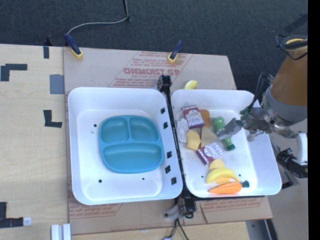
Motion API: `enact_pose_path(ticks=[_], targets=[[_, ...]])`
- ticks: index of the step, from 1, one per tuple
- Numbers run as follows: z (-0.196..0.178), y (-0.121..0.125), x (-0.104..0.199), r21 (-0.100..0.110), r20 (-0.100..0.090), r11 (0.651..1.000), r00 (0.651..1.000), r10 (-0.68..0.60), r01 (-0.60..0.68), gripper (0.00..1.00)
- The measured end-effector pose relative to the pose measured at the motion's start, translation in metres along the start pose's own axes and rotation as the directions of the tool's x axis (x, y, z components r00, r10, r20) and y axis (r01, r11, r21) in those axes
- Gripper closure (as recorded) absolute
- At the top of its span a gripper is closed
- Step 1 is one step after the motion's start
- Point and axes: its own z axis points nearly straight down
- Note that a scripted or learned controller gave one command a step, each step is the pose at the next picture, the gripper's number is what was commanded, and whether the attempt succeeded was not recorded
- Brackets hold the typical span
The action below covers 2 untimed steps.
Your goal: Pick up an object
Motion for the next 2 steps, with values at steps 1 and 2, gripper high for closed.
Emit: enact_pose_path(ticks=[1, 2], targets=[[0.128, 0.03, -0.048, 0.003, -0.001, 1.0, 1.0, 0.001, -0.001, 0.0], [0.175, -0.013, 0.009, -0.001, -0.001, 1.0, 1.0, 0.001, -0.001, 0.0]])
